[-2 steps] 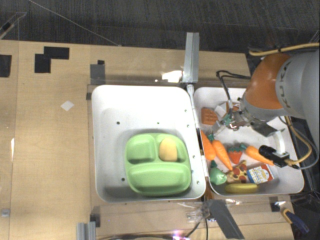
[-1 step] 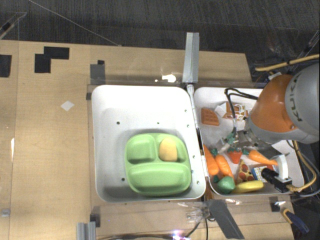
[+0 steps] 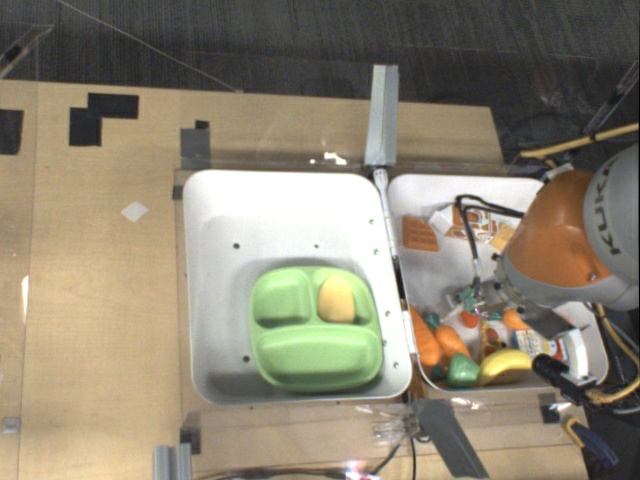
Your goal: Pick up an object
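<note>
**Arm down in the right bin, nothing lifted yet**

While the left bin (image 3: 210, 268) took no part in the work, it held a green divided tray (image 3: 315, 328) with a yellow, egg-shaped item (image 3: 337, 298) sitting in its upper right compartment. Across the divider, the right bin (image 3: 420, 193) carried the clutter: an orange packet (image 3: 419, 234) near the top, two carrots (image 3: 437, 341) along the left wall, a green piece (image 3: 462, 371) and a banana (image 3: 505, 366) near the lower rim, and a white bottle (image 3: 560, 349) to the right. The arm (image 3: 565, 243) reached over this bin, and the gripper (image 3: 478, 298) sat low among the small items in the middle. The wrist hid most of it, so its state could not be made out, and it may or may not have been touching anything. Judging by how things lay, no object was raised off the bin floor; the pick seemed to be at the reach-and-close stage, with the grasp and the lift left to do.
</note>
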`<state>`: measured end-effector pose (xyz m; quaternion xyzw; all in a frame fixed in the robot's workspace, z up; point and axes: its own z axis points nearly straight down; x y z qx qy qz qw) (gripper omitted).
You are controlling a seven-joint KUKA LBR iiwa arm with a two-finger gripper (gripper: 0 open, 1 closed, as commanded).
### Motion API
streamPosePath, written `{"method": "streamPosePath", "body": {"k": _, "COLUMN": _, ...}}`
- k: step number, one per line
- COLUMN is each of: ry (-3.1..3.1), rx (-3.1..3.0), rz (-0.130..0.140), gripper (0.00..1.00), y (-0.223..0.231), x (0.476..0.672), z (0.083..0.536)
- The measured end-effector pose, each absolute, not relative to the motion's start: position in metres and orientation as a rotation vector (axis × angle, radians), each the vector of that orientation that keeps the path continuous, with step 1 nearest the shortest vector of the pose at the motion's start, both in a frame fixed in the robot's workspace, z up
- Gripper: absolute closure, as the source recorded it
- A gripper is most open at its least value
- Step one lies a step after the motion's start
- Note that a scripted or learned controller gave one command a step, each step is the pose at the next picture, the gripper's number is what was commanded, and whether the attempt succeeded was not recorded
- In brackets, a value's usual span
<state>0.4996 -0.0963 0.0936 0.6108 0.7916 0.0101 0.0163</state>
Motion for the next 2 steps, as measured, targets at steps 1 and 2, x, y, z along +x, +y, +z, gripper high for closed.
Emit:
{"method": "streamPosePath", "body": {"k": 1, "ry": 2.473, "rx": 1.897, "rz": 0.036, "gripper": 1.0, "y": -0.093, "x": 0.501, "z": 0.102}}
{"method": "streamPosePath", "body": {"k": 2, "ry": 2.53, "rx": 1.861, "rz": 0.001, "gripper": 1.0, "y": 0.001, "x": 0.556, "z": 0.182}}
